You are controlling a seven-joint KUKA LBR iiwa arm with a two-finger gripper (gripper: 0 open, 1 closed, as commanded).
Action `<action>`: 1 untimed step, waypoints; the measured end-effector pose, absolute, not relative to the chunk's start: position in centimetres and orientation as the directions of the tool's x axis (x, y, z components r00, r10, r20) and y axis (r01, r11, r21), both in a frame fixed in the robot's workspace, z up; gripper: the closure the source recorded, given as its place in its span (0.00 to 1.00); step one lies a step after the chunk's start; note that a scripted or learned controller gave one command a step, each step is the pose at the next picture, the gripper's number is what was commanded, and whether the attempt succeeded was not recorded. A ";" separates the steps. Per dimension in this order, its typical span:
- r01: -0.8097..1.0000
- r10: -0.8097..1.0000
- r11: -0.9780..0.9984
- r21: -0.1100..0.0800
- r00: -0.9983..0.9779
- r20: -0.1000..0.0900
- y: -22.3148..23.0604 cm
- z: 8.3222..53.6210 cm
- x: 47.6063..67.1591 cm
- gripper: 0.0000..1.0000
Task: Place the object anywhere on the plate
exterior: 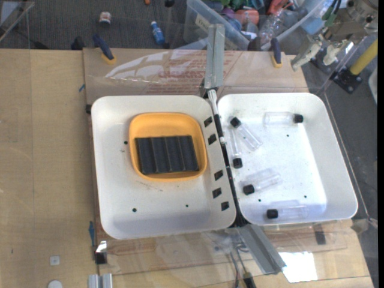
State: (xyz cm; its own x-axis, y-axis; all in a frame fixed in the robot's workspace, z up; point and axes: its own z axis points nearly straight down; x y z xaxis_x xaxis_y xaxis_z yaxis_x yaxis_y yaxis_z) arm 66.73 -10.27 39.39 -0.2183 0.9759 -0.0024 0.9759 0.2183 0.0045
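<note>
An orange plate (168, 122) sits in the left white bin (162, 221), toward its back. A dark grey ridged rectangular block (167, 155) lies flat on the plate and covers most of its middle. The arm's end with the gripper (310, 53) hangs at the top right, beyond the back edge of the right bin (336, 179). It is well away from the plate and the block, and nothing is seen in its grasp.
Several clear vials with black caps lie in the right bin, for example one at the back (279, 119) and one near the front (261, 179). A metal divider (214, 59) runs between the bins. A clear tub of colourful toys (258, 5) stands behind the bench.
</note>
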 end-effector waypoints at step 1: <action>0.852 0.852 0.523 0.003 -0.523 -0.002 -13.5 29.9 66.7 0.00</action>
